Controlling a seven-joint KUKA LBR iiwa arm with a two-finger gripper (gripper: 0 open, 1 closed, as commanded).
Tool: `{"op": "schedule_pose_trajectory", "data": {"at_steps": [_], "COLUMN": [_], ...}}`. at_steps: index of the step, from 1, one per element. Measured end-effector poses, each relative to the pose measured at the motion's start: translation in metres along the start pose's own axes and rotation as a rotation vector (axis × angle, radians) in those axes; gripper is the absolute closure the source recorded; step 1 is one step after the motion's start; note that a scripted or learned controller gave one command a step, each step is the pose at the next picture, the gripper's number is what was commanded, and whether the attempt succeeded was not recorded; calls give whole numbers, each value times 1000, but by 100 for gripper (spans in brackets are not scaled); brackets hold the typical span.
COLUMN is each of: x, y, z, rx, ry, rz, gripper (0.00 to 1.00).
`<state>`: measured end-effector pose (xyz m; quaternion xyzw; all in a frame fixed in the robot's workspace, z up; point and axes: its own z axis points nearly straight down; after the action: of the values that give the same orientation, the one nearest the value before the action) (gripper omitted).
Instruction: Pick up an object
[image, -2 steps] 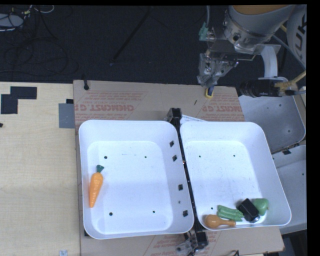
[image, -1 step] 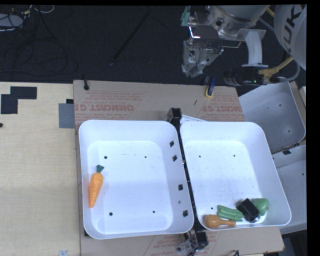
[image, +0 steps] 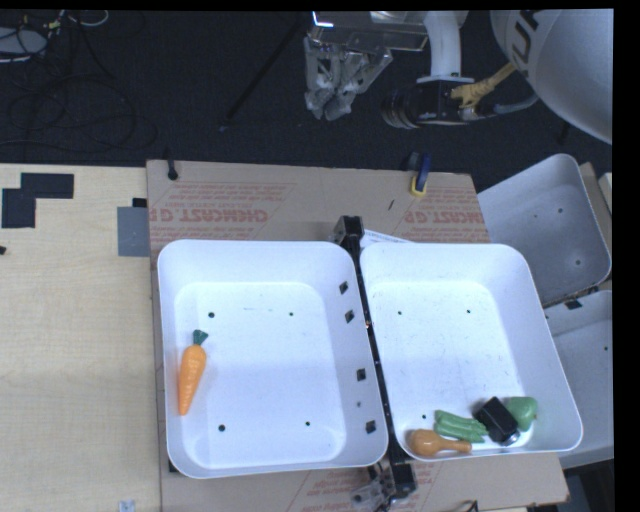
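My pincer (image: 338, 85) hangs behind the left bin (image: 255, 265), beyond its far edge. A carrot (image: 191, 373) lies inside that bin by its left wall. The right bin (image: 450, 270) adjoins it, holding a cluster of items (image: 478, 427) in its near corner.

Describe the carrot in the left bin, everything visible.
The carrot is a small toy, smooth like plastic, with an orange tapered body and a dark green stub of leaves at its top. It looks whole. It lies flat on the floor of the left bin, close to the left wall, leaf end toward the far side and tip toward the near side, tilted slightly off the wall's line. Nothing else touches it; whether it touches the wall is unclear.
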<state>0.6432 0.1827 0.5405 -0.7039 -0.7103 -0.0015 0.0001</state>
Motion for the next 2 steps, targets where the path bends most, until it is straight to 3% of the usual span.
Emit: {"op": "schedule_pose_trajectory", "data": {"at_steps": [1, 2], "x": [-64, 14], "y": [-1, 0], "z": [95, 80], "rx": [16, 4], "ry": [-7, -2], "rz": [14, 3], "gripper": [100, 100]}}
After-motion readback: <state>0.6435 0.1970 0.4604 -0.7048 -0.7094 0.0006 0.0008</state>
